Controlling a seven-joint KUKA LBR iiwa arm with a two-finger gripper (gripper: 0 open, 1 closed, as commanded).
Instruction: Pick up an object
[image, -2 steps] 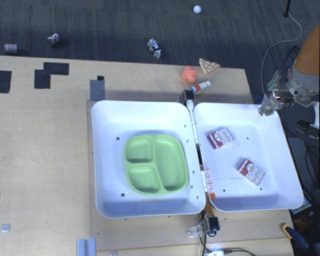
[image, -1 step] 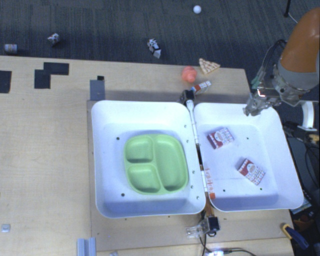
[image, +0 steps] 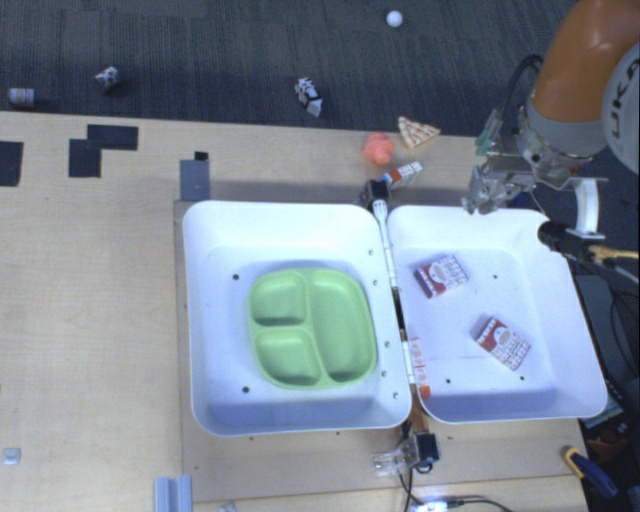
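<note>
Two small red-and-white cartons lie in the right bin (image: 560, 300): one carton (image: 441, 275) towards its back left, the other carton (image: 502, 342) nearer its middle. My gripper (image: 487, 197) hangs over the right bin's back rim, above and behind both cartons, touching neither. Nothing shows between its fingers. A green divided plate (image: 311, 327) fills the middle of the left bin (image: 215, 250).
Behind the bins on the bench lie an orange ball (image: 378, 149), a pizza-slice toy (image: 418, 132) and a small red-and-white tube (image: 403, 175). Small bits lie scattered on the dark floor beyond. Cables run along the right bin's right side.
</note>
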